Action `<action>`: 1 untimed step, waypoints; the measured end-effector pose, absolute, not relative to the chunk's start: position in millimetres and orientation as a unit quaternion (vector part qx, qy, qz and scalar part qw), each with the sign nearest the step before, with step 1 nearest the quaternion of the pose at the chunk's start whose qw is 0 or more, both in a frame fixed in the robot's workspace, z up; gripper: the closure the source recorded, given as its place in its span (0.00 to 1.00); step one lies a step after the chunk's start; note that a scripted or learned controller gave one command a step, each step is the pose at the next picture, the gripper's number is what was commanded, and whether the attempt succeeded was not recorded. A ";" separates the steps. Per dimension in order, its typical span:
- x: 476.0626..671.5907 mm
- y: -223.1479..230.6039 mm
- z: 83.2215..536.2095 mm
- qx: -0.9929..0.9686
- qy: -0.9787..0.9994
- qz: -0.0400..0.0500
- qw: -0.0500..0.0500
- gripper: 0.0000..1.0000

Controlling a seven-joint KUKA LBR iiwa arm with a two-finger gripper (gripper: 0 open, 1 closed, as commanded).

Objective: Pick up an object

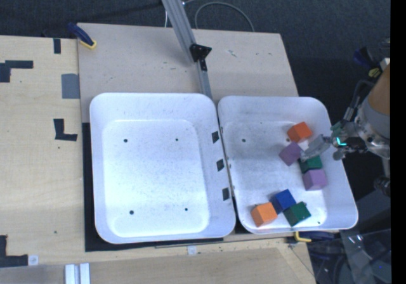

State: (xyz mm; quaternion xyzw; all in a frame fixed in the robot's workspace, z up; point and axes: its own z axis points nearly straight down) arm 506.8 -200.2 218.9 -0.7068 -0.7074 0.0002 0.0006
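Note:
The right bin point(254, 118) holds several small blocks. An orange block point(299, 131) lies near its right wall, with a purple block point(290, 153) just below and left of it. A dark green block point(311, 163) and a second purple block point(314, 179) sit under those. At the front lie a blue block point(283, 200), another orange block point(264, 213) and a green block point(297, 213). My gripper point(312, 148) reaches in over the right wall, low among the orange, purple and dark green blocks. I see nothing lifted.
The left bin point(101, 111) stands beside the right one, their rims touching at the middle. A grey metal pole point(177, 13) slants across the bench behind the bins. The arm's wrist point(371, 130) hangs over the right bin's right rim.

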 end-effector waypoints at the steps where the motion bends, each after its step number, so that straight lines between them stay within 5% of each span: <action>1: 506.8 -200.2 218.9 -0.707 -0.707 0.000 0.001 0.00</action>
